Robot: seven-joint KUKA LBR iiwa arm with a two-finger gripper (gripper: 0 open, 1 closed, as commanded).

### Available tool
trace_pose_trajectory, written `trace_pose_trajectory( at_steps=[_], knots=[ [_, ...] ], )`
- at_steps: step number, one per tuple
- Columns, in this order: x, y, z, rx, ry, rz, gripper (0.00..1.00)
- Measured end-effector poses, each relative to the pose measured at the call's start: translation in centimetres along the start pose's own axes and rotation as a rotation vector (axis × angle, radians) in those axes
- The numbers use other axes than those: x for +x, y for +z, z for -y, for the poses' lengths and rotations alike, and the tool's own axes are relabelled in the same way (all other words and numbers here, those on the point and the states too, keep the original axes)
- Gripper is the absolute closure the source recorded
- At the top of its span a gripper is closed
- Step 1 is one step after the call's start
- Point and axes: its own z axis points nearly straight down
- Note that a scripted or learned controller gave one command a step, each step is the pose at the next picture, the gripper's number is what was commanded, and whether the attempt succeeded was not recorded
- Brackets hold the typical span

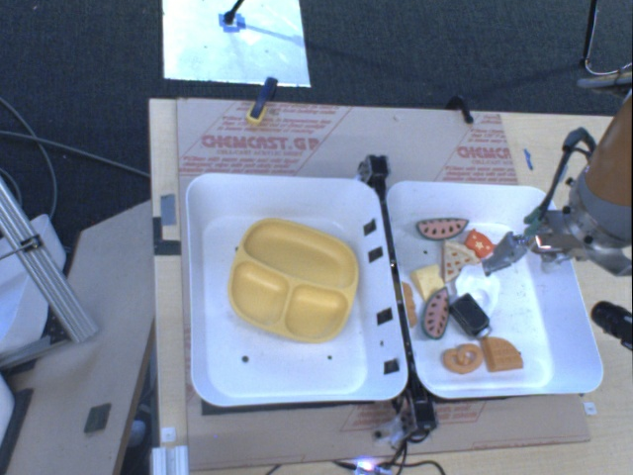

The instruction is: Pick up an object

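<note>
The right bin [569,334] holds several toy foods. A watermelon slice [442,229] lies at the back, with a red piece [480,242] and a pizza wedge [456,261] just in front of it. Nearer the divider are a yellow cheese block [427,282], a second watermelon slice [435,313] and a black block [469,315]. A pretzel [461,358] and a toast piece [501,354] lie at the front. My gripper [506,253] reaches in from the right and hovers beside the red piece, with nothing visibly held.
In the left bin [213,265] sits a yellow divided plate [294,278]. A black hinge strip [389,275] runs between the bins. An orange bread-like piece [408,305] lies against that divider. The arm's body [603,206] covers the right bin's far right edge.
</note>
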Motion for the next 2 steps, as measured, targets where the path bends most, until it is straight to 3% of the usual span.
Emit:
trace_pose_trajectory(
  at_steps=[1,2],
  knots=[
    [0.2,1.0,2.5,0.002,0.002,-0.001,0.0],
    [-1.5,18.2,2.6,0.005,0.005,0.0,0.0]
  ],
)
